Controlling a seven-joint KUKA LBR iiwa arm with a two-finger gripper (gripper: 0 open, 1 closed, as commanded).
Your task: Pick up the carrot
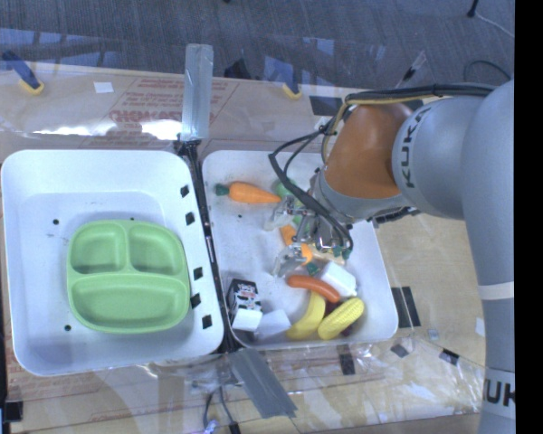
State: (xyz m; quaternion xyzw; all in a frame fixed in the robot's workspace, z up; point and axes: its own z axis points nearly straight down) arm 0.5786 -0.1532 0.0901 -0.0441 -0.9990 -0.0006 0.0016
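The carrot (251, 193) lies in the upper left of the right bin (373, 265), orange with a green stub at its left end, well clear of the clutter lower down. The tool (309, 238) hangs at the bin's middle, just right of and below the carrot; I cannot tell how its jaws stand, as cables and wrist hide them. To do this well, it should shift toward the upper left, turn across the carrot's long axis and close at mid-body. Faint reddish print on the plastic sheet (145, 107) covering the surface is unreadable; white letters at the arm's base read "KU".
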